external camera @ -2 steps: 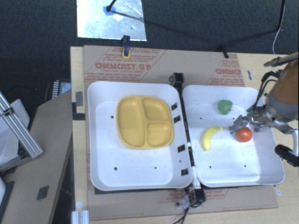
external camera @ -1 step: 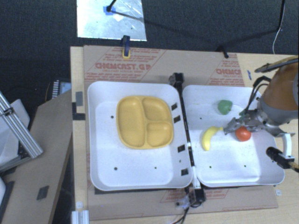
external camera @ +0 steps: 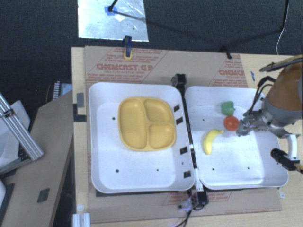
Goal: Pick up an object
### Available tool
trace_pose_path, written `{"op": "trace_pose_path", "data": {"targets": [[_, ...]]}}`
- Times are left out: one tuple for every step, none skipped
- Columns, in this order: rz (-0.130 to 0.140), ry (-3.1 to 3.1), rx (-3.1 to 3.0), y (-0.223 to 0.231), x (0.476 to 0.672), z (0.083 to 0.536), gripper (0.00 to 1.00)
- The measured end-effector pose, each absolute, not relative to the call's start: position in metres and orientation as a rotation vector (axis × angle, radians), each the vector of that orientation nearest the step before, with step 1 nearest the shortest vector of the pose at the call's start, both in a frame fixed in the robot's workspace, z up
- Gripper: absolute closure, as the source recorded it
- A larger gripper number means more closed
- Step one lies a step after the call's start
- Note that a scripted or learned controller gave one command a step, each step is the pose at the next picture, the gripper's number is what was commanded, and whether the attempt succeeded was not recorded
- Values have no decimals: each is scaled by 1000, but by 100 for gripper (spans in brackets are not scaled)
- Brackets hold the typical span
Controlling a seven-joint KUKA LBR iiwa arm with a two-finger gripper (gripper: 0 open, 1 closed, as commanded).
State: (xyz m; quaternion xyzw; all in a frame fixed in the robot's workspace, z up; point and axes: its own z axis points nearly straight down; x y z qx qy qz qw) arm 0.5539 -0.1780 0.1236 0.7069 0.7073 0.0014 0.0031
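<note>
Presently, on the bench (external camera: 156, 60), two white bins side by side at mid-frame.

Left bin (external camera: 102, 169): one yellow plate (external camera: 146, 123) with three compartments, lying flat near the bin's centre, slightly toward its upper half. Nothing rests on the plate.

Right bin (external camera: 236, 174): three small items, all in the upper half.
- Green item (external camera: 227, 108) — toward the top, middle of the bin.
- Red ball (external camera: 231, 123) — just below the green item, close to it; whether the two touch cannot be told.
- Banana (external camera: 211, 141) — yellow, curved, lower left of the red ball, near the bin's left wall, apart from both others.

Arm (external camera: 286, 96): enters from the right edge of the frame, its orange band over the right bin's upper right corner, the grey wrist below it. Gripper (external camera: 242, 126) — low over the right bin, just to the right of the red ball, its tip near or against the ball. The fingers are dark and small here; how far apart they stand cannot be told, and no item is seen between them.

Surroundings: brown printed cardboard (external camera: 137, 66) under both bins; a shiny metal sheet (external camera: 113, 13) at the upper left of the frame; a black clip (external camera: 180, 79) at the top of the seam between the bins.
</note>
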Motion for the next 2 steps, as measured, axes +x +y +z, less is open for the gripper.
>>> {"op": "trace_pose_path", "data": {"targets": [[4, 2221, 2214, -182, 557, 168, 100], [6, 2221, 2211, -182, 559, 222, 100]]}}
